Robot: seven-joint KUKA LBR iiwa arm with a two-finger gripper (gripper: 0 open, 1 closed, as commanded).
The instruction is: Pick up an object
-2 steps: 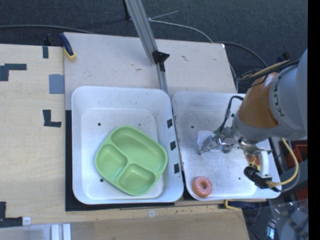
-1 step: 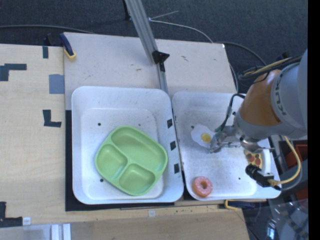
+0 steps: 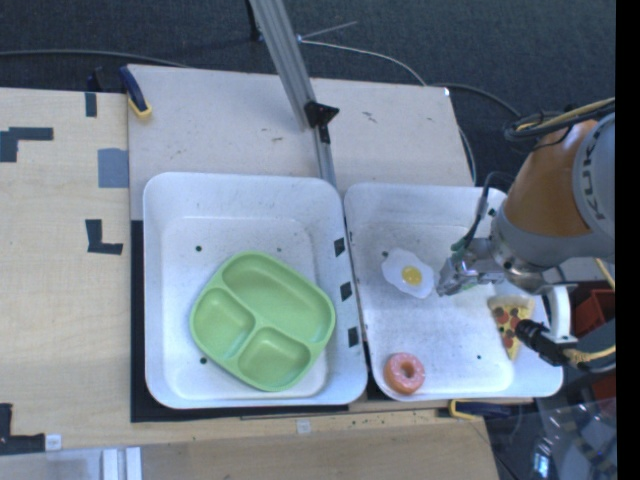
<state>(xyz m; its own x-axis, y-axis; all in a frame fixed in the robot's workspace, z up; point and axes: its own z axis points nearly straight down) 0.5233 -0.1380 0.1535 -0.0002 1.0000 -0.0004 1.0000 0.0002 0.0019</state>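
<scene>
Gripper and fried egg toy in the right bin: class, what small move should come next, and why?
Probably a short shift toward the fried egg toy, then down. The gripper sits just beside the egg's right edge in the right bin, not over it, and nothing is seen held. The donut and pizza slice lie farther off.

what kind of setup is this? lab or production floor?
Likely a robot-grasping lab bench: two white bins, toy food such as a fried egg and donut, a green divided plate, and tape marks on the bench.
</scene>
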